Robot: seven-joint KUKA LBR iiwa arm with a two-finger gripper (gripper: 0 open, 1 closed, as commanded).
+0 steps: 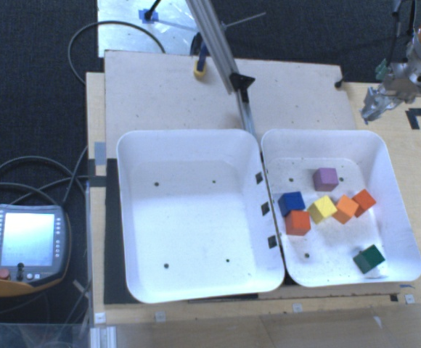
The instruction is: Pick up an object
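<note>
Several small cubes lie in the right bin (395, 194). A purple cube (326, 178) sits toward the back. A blue cube (292, 202), a red cube (297, 222), a yellow cube (322, 209) and two orange cubes (347, 207) (364, 199) cluster in the middle, some touching. A green cube (369, 258) rests alone near the front right. My gripper (377, 108) hangs above the bench behind the right bin's far right corner, well apart from all the cubes, with nothing seen in it.
The left bin (134, 194) stands beside the right one, sharing a middle wall. A slanted metal pole (214, 35) crosses the board behind the bins. A teach pendant (23, 249) with cables lies at the far left.
</note>
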